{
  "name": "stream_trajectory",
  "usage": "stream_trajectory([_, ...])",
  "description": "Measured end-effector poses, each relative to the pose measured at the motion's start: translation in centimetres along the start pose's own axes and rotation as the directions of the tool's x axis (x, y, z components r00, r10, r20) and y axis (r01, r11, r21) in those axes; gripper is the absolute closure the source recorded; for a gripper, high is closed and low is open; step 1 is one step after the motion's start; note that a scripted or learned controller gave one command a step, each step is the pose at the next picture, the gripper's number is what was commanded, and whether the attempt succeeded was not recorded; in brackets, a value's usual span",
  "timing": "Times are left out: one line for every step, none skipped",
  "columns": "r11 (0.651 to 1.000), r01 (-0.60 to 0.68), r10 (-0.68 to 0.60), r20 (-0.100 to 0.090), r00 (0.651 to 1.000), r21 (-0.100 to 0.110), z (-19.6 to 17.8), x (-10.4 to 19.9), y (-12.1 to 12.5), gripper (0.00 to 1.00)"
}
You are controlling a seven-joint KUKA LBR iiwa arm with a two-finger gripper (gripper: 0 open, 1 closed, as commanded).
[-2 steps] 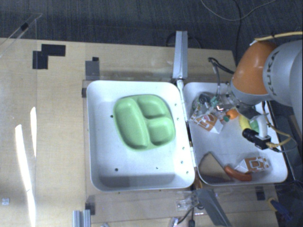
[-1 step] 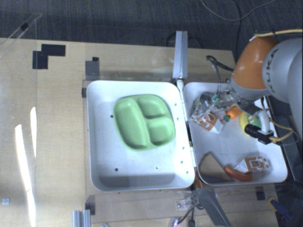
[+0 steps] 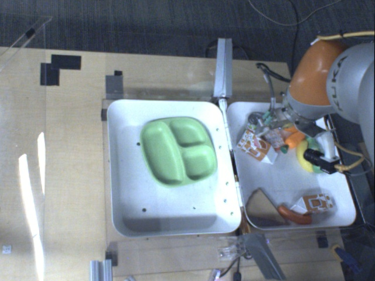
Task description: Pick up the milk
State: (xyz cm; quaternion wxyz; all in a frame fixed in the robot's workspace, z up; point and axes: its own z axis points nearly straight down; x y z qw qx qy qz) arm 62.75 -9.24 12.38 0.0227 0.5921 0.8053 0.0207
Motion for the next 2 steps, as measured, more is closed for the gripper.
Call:
stream_trajectory([1.000,-0.001,0.001,0.000,1.000,0.002,0.1,0.0,-0.1,0.00])
stream_trajectory([0.993,-0.109,0.109,-0.002,0.994,0.054,-12.9,2.0,1.2,0.00])
